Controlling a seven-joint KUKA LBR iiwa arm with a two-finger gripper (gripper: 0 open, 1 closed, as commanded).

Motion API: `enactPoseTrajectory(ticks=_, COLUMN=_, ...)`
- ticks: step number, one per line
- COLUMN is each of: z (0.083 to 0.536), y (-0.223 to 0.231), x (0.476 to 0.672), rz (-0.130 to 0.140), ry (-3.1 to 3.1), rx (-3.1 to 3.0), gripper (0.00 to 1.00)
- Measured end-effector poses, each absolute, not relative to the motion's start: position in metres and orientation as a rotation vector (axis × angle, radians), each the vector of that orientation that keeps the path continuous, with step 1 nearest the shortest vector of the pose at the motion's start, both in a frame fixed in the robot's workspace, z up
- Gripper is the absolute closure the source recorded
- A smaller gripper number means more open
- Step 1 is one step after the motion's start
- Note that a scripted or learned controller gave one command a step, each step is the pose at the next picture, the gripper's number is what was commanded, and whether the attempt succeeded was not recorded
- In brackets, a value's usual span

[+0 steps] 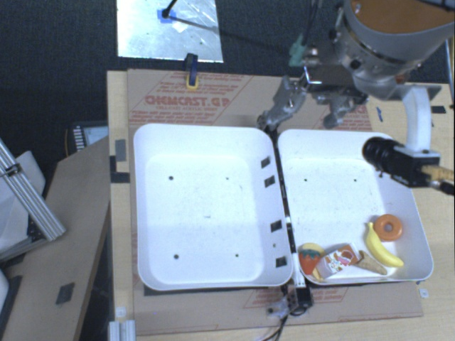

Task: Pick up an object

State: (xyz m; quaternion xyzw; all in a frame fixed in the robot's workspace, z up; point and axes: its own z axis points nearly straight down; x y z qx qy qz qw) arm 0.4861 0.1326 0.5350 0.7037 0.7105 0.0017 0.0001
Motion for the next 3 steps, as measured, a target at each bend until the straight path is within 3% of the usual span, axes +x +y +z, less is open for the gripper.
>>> enactPoseTrajectory(ticks=2, z=0.535, y=0.237, x=0.486, rz=0.004, ry=2.231, rx=2.213, gripper=0.0)
enactPoseTrajectory(ticks=3, z=0.533, y=0.234, x=0.486, rz=0.003, ry=2.225, rx=2.218, gripper=0.0)
